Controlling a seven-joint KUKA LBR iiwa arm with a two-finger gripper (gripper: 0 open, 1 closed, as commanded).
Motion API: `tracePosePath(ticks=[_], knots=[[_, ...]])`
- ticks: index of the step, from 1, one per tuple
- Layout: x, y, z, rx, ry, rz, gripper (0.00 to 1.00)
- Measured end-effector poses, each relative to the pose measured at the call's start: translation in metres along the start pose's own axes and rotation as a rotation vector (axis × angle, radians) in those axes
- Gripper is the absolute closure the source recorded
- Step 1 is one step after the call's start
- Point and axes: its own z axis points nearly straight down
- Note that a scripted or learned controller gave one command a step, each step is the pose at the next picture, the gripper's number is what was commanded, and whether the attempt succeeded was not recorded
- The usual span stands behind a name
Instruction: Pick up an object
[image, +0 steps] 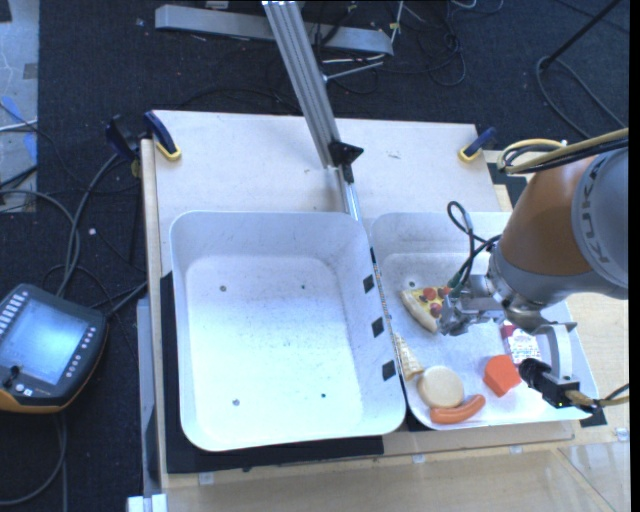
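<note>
**Claw down in the right bin, beside the pizza slice**

Nearest the front edge of the right bin (400, 245) lie the loose pieces. A red-orange sausage (459, 410) lies along the front rim, curved a little, and touching it from behind is a round, pale tan bun or biscuit (441, 385). Both sit in front of the claw and a bit to its left. An orange-red block (502, 375) sits just in front of the claw, apart from the sausage. A pale waffle-textured cone (404, 352) lies along the bin's left wall, well left of the claw.

Farther in is the toy pizza slice (424, 305), a yellow wedge with red and dark specks on top, its tip pointing forward. It lies just left of the claw (452, 318), so close that the two look as if they touch, though I can't be sure of contact.

The claw itself is a dark grey cluster at the end of the wrist, low over the bin floor. From here I cannot tell how wide it stands, and nothing can be made out gripped in it. Behind it rises the arm (560, 235), with its orange band and grey shell.

Left of all this, across the shared rims, is the left bin (185, 330), and the pale bench (250, 160) runs on behind both.
</note>
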Motion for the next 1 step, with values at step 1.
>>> tracePosePath(ticks=[1], knots=[[0.0759, 0.0476, -0.0377, -0.004, 0.002, -0.007, 1.00]])
